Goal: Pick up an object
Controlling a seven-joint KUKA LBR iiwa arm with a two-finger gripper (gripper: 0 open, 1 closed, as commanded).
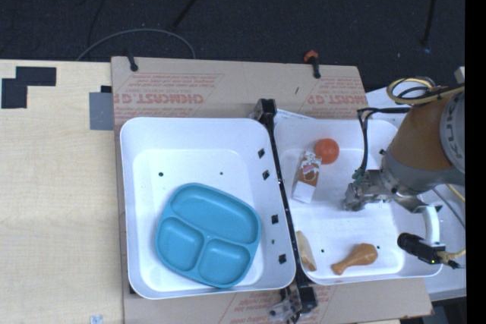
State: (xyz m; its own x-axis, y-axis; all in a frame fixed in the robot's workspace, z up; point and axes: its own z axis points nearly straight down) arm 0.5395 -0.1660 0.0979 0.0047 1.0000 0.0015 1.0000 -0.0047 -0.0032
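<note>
My gripper (355, 197) reaches down into the right bin (334, 136) from the right, its tip low over the bin floor with nothing visible in it. Left of it lies a small white and red bottle (307, 176), and an orange-red ball (327, 150) sits just behind that bottle. A tan drumstick-shaped toy (355, 258) lies near the bin's front, below the gripper. A pale bread-like piece (306, 251) rests at the front left corner of the right bin.
The left bin (152, 140) holds a blue divided plate (208, 234). A black divider bar (275, 186) runs between the bins. Cardboard (228, 91) lies under both bins. Cables and a black fitting (422, 246) sit at the right bin's outer edge.
</note>
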